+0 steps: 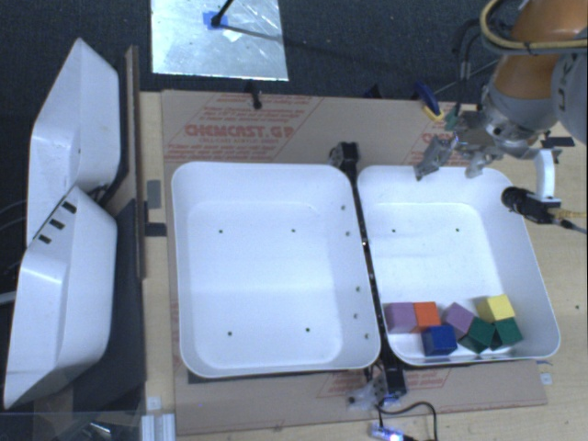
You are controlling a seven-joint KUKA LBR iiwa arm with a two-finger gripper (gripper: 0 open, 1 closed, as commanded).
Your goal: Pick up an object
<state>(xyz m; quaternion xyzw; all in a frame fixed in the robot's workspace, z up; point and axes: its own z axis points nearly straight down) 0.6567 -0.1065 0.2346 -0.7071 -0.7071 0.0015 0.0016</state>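
Along the near wall of the right-hand shallow white plastic bin (404, 246), a cluster of small solid-looking blocks is lying bunched together: a pale purple cube (400, 316), an orange cube (426, 314), a blue cube (439, 339), a second purple block (457, 319) sitting tilted, a dark green block (477, 335) with another green piece (506, 333) beside it, and a yellow cube (500, 307). Most are touching their neighbours.

Handling, as a judgement: the blocks are appearing light, stiff and unbreakable, with flat faces suiting a two-finger pinch across opposite sides. The tight packing is leaving little room for a finger between pieces; the pale purple cube at the cluster's left end and the yellow cube at its far side are offering the freest faces.

Left-hand shallow white plastic bin (266, 265): showing a bare floor with small dark dots.

Two-finger gripper (452, 161) of the grey arm with the orange band (542, 26): hovering over the far rim of the right bin, well apart from the blocks. Its fingers are standing apart, moderately open, holding nothing.

Both bins are resting on a brown cardboard sheet (276, 122).
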